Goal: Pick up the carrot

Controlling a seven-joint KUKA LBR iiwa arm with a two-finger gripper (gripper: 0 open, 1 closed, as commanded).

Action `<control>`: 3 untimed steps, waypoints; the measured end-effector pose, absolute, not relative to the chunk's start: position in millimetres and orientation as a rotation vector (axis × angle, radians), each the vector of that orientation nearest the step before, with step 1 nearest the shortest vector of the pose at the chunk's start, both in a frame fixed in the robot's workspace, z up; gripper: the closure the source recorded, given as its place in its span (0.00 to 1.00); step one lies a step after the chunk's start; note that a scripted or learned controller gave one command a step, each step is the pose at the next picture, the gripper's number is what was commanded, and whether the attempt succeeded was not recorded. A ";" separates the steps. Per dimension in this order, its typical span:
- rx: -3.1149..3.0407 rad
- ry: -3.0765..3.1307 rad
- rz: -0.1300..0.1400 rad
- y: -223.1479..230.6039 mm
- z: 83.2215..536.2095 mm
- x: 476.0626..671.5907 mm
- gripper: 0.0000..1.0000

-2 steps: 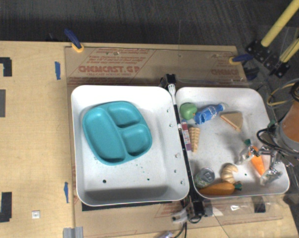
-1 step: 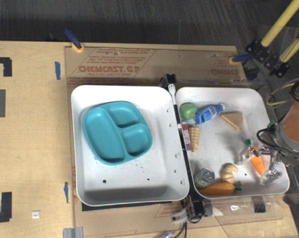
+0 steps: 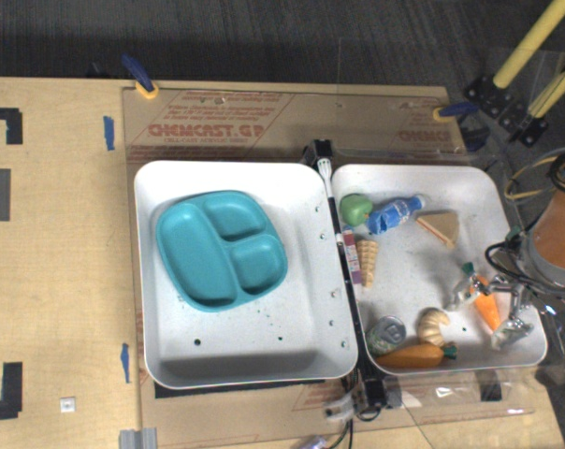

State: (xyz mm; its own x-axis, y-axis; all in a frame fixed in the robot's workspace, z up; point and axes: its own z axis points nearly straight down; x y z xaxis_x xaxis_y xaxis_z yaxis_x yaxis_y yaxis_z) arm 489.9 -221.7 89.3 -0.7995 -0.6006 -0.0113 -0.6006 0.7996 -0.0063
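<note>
The carrot (image 3: 487, 311), a small bright orange tapered piece, sits at the right side of the right bin (image 3: 423, 187). It lies between the two metal fingers of my gripper (image 3: 491, 309). One finger (image 3: 469, 291) is on its left and the other (image 3: 513, 326) is on its right. The gripper looks shut on it, low over the bin floor near the right wall. The arm's orange band (image 3: 556, 237) shows at the right edge.
A longer orange-brown vegetable with a green end (image 3: 415, 355) lies against the front wall, beside a grey can (image 3: 387, 331) and a garlic bulb (image 3: 433, 323). Further back are a green ball (image 3: 354, 209), blue bottle (image 3: 395, 214), bread wedge (image 3: 439, 225) and cone (image 3: 368, 257). A teal divided plate (image 3: 221, 248) fills the left bin.
</note>
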 end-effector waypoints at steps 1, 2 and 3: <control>-0.990 2.968 -0.004 -221.7 89.3 489.9 0.00; -0.990 2.968 -0.004 -221.8 89.3 490.0 0.00; -0.990 2.968 -0.004 -221.8 89.3 490.0 0.00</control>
